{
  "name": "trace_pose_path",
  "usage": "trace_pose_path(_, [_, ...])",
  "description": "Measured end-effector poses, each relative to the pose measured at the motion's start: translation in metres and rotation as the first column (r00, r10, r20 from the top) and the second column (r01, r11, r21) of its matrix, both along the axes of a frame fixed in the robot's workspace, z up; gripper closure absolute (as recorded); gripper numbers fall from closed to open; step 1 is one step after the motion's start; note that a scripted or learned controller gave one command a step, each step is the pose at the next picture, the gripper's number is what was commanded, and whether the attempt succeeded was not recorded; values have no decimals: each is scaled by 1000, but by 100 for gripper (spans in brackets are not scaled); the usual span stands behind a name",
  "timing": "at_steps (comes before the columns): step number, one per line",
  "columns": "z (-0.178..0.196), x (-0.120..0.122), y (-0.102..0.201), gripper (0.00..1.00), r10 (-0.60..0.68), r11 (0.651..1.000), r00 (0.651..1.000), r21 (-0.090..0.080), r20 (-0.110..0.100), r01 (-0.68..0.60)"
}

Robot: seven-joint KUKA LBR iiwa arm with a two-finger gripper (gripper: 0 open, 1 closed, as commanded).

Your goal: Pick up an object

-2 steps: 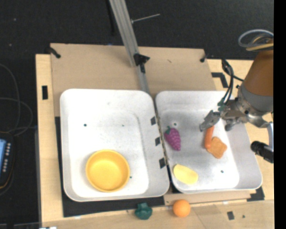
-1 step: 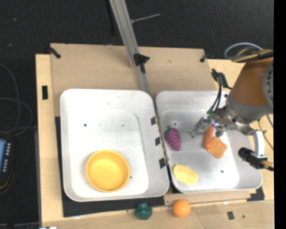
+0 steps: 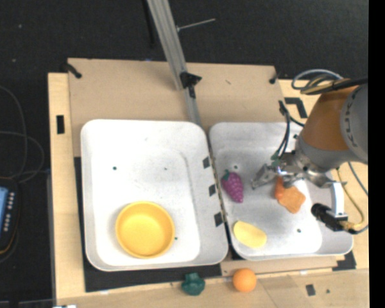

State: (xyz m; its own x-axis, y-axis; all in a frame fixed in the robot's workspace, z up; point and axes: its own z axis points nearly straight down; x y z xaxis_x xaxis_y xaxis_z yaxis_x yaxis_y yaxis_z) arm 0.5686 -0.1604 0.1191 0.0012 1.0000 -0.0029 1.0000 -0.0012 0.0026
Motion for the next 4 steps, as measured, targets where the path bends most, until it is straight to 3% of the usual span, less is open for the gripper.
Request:
trace_pose_path(1, [11, 1, -1, 100, -4, 1000, 1000, 1, 3, 4])
trace_pose_path(4, [161, 3, 4, 100, 5, 1000, 1000, 0, 5, -5])
